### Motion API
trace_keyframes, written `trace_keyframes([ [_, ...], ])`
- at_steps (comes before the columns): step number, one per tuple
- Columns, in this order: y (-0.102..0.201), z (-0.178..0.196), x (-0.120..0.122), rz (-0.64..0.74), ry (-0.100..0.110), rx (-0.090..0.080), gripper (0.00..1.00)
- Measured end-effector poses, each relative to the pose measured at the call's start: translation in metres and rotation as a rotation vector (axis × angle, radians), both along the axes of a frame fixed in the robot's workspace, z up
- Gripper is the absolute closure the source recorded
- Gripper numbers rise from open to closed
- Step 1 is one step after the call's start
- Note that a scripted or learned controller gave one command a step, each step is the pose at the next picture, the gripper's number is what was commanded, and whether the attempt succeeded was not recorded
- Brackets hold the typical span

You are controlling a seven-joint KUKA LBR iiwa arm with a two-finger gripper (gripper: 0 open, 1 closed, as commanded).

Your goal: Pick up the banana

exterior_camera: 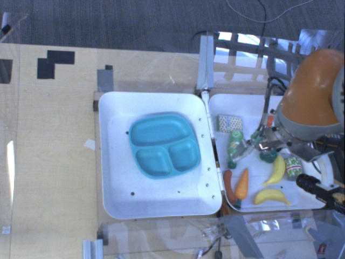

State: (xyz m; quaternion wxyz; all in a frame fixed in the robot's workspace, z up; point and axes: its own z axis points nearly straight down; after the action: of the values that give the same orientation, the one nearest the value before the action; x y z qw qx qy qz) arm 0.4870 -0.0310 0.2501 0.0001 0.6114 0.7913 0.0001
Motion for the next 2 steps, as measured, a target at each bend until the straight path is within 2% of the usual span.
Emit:
trace_keyframes([
  [1, -0.081, 0.017, 0.0, -0.005, 0.0, -0.001, 0.0],
  [2, -0.128, -0.143, 0.002, 0.106, -0.009, -0.004, 0.0],
])
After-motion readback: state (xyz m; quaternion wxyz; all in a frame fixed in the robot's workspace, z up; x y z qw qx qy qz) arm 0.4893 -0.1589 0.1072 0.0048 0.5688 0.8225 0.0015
